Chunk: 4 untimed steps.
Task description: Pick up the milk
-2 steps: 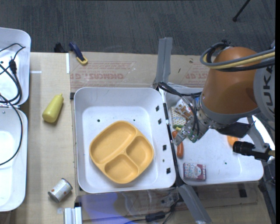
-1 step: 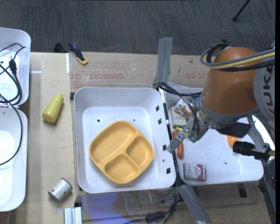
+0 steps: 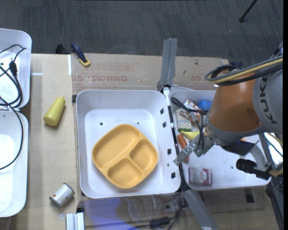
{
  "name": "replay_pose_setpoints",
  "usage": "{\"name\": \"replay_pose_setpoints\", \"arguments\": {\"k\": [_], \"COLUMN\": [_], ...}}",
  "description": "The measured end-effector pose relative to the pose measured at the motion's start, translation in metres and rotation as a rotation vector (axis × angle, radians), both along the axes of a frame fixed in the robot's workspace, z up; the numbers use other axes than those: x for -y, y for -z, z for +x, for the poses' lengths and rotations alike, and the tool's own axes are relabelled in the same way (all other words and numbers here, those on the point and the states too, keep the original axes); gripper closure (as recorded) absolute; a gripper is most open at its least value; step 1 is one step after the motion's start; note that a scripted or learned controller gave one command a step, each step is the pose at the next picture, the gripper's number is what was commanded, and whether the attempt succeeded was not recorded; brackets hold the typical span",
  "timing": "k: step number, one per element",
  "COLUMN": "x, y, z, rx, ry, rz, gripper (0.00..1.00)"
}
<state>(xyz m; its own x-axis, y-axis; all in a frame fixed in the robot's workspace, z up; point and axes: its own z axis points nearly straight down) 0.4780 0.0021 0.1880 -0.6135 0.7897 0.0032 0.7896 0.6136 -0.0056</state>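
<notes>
A dark grey carpeted floor (image 3: 117,22) runs across the top, and a thin black stand leg (image 3: 249,11) crosses its upper right corner. Below it lies the desk (image 3: 54,148) — pale wood, with a sheet of brown cardboard (image 3: 126,69) printed in red letters spread flat along its far edge — under even, soft light.

You see two smooth white plastic bins (image 3: 87,148) on a matt cardboard-covered surface (image 3: 126,72). Inside the left bin lies a matt yellow plastic tray (image 3: 125,155). Left of that bin sit a glossy yellow squeeze bottle (image 3: 54,112) and a shiny metal can (image 3: 61,194). The arm's orange band (image 3: 234,110) looks smooth.
</notes>
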Motion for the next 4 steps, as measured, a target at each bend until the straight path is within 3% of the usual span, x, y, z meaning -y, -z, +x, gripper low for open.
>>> {"name": "replay_pose_setpoints", "arguments": {"k": [1,2,3,4], "x": [0.109,0.101,-0.034,0.021], "y": [0.059,-0.031,0.0,0.0], "z": [0.018,0.131,0.13,0.13], "rx": [-0.001,0.003,0.0,0.001], "ry": [0.169,0.219,0.336,0.438], "rz": [0.0,-0.002,-0.003,-0.004], "gripper": [0.0,0.0,0.0,0.0]}}
